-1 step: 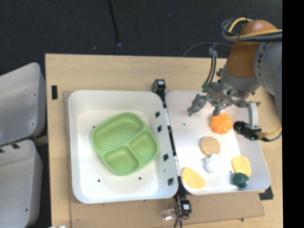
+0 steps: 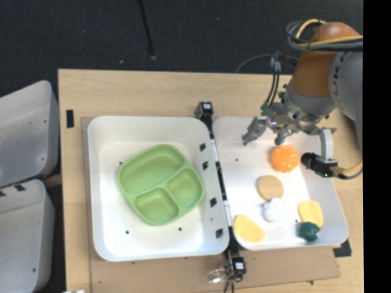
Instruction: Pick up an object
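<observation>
My gripper (image 2: pixel 269 134) hangs over the back of the right bin (image 2: pixel 241 163), its two grey fingers spread apart with nothing between them. An orange ball-like object (image 2: pixel 285 158) lies just below and right of the fingertips, close to one finger. Further forward lie a tan round piece (image 2: pixel 269 187), a small white object (image 2: pixel 274 210), a yellow piece (image 2: pixel 248 228) at the front left, another yellow piece (image 2: pixel 311 212) and a dark green object (image 2: pixel 308 231) at the front right.
The left bin (image 2: pixel 104 237) holds a green three-compartment plate (image 2: pixel 160 184). A divider with black clips (image 2: pixel 215 176) runs between the bins. Cables and a black fitting (image 2: pixel 319 163) hang near the right bin's right side.
</observation>
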Robot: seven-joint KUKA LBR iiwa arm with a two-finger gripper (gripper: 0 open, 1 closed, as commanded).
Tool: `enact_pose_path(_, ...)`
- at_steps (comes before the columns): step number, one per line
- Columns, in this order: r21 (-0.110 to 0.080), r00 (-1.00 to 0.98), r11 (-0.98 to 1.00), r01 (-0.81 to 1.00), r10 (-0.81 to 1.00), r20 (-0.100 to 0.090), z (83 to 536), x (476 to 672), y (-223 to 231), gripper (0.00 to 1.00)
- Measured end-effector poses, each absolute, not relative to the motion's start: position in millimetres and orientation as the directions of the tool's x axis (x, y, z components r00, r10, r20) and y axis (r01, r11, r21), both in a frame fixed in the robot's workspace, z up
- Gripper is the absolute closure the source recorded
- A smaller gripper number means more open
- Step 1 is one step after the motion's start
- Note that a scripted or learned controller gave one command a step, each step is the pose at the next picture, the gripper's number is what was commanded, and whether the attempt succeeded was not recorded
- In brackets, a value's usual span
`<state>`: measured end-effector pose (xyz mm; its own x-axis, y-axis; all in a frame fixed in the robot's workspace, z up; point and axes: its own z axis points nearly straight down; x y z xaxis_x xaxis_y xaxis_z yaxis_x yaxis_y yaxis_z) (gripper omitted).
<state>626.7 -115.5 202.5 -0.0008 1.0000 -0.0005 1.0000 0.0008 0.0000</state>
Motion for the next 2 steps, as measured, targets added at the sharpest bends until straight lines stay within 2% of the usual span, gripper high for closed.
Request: enact_pose_path(2,-0.004,0.005,-0.005,1.000,1.000,-0.002,106.9,629.0,-117.6,0.00)
